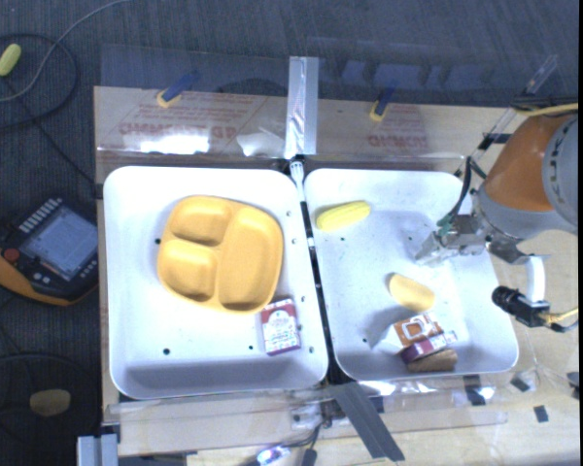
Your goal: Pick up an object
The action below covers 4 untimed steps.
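In the right bin lie a yellow lemon-shaped piece near the divider, a small yellow wedge in the middle, and a brown and red packet toward the front. The left bin holds a yellow divided plate and a small red box. My gripper hangs over the right bin's right half, above and to the right of the yellow wedge, apart from it. Nothing shows between its tips.
The grey arm with its orange band reaches in over the right bin's right wall. A metal divider strip stands behind the bins. A handheld pendant lies on the floor at the left.
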Available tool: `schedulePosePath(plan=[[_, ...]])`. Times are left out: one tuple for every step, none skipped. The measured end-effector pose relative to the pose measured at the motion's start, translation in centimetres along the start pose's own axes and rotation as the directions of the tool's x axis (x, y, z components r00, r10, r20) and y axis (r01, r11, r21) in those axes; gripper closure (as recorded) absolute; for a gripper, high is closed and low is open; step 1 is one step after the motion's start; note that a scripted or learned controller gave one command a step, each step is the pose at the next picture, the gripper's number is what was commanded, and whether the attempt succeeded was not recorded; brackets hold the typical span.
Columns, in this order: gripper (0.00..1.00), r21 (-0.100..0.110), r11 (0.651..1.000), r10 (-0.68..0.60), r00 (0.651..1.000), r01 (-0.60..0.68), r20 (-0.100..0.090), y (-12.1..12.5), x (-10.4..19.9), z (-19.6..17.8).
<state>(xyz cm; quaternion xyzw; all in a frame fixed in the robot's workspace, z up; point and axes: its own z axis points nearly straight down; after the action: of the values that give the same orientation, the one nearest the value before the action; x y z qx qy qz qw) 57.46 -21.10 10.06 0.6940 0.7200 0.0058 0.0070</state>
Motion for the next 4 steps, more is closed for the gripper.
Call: schedulePosePath(plan=[[0.00, 0.002, 1.000, -0.002, 1.000, 0.002, -0.003, 0.0, 0.2, 0.0], [0.00, 0.005, 0.999, -0.054, 0.999, 0.054, 0.002, -8.1, 4.5, 0.8], [0.00, 0.020, 0.982, 0.186, 0.983, -0.185, 0.001, -8.8, 6.2, -1.9], [0.00, 0.014, 0.950, 0.313, 0.950, -0.313, -0.004, -8.7, 2.1, 0.9]])
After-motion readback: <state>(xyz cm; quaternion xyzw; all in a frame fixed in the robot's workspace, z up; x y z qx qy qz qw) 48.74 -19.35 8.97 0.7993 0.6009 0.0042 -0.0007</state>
